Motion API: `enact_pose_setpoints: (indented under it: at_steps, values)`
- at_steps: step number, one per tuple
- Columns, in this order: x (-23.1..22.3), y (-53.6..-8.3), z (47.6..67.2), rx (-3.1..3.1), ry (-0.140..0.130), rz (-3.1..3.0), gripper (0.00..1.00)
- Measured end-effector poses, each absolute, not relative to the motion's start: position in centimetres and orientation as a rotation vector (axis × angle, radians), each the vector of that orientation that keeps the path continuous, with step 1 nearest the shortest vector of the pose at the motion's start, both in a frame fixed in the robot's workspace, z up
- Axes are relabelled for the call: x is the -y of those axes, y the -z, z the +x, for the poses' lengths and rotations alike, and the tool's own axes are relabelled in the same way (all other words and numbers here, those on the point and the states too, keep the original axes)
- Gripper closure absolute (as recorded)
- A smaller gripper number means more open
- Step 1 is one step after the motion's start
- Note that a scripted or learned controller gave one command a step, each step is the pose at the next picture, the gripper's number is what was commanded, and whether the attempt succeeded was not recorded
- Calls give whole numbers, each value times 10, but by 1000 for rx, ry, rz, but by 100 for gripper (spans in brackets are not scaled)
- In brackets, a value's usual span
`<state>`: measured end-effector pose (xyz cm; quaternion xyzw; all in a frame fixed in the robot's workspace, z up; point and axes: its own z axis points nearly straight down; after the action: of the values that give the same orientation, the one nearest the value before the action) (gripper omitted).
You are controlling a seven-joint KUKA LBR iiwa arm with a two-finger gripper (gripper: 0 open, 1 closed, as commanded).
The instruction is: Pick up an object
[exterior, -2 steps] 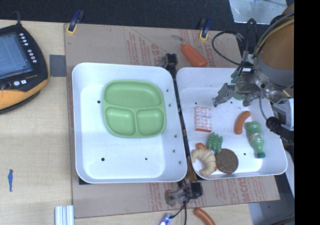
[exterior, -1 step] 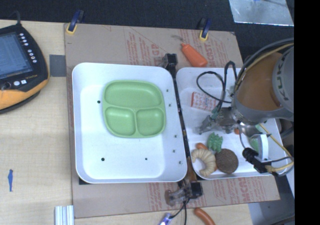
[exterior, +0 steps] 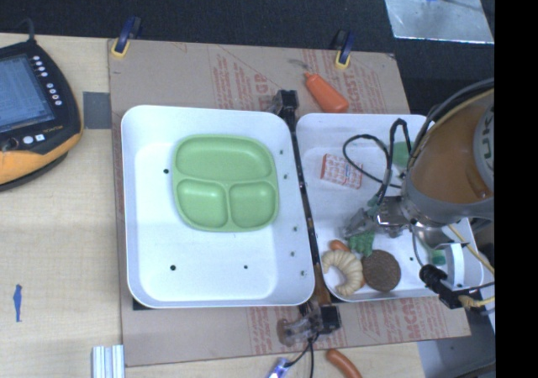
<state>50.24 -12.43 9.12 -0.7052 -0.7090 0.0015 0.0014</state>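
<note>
The right bin (exterior: pixel 324 137) holds several small items. A tan croissant (exterior: pixel 345 270) lies at its front left, with a round brown cookie (exterior: pixel 382 270) beside it. A red-and-white packet (exterior: pixel 339 170) lies toward the back. A small orange piece (exterior: pixel 337 245) sits just behind the croissant. My gripper (exterior: pixel 368 222) reaches down into the middle of this bin, right above a green item (exterior: pixel 363 243) that its metal tip partly hides. The grey and orange arm (exterior: pixel 450 166) covers the bin's right side.
The left bin (exterior: pixel 143 200) holds a green divided plate (exterior: pixel 225 181). An orange carrot-like toy (exterior: pixel 326 92) lies on the cardboard behind the right bin. A teach pendant (exterior: pixel 29 112) rests at the far left. Black cables (exterior: pixel 370 154) loop over the right bin.
</note>
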Motion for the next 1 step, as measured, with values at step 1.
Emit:
enact_pose_setpoints:
  at_steps: [1]
  values:
    - [125,-102,503,2230,-6,-2211,100]
